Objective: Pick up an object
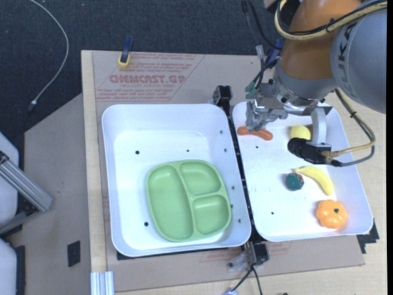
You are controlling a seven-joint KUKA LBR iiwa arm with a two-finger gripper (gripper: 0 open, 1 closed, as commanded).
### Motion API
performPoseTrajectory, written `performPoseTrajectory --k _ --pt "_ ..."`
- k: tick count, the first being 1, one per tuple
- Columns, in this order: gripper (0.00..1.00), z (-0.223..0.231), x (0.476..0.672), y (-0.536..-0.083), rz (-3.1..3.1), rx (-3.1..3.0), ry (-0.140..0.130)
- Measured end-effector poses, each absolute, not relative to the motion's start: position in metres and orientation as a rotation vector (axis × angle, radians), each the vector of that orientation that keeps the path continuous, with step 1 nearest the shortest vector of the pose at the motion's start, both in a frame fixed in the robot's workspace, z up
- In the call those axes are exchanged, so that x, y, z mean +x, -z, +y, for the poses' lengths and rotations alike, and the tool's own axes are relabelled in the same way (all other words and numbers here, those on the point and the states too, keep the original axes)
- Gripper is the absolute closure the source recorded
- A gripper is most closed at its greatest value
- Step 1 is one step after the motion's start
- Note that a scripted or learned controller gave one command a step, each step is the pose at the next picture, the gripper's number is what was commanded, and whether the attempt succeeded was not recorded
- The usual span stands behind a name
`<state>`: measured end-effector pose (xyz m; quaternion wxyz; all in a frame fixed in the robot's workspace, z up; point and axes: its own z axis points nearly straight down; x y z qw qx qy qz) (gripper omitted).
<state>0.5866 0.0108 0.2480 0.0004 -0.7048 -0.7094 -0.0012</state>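
Observation:
My gripper (258,119) hangs low over the far left corner of the right bin (276,220), right above an orange carrot-like piece (256,133) that lies on the bin floor. The fingers point down at the carrot's far side. A yellow lemon (300,132) lies to the right of it. Further forward are a yellow banana (319,178), a small dark teal ball (295,181) and an orange pumpkin (331,214).
The left bin (123,134) holds a green divided plate (187,199). A black cylinder with a cable (308,150) juts over the right bin's middle. The arm's orange band and grey body loom over the bin's far right side.

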Motion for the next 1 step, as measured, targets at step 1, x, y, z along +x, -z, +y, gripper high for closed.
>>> performPoseTrajectory --k 1 --pt "1.00 0.0699 0.5789 -0.2326 -2.225 -2.212 -0.002"
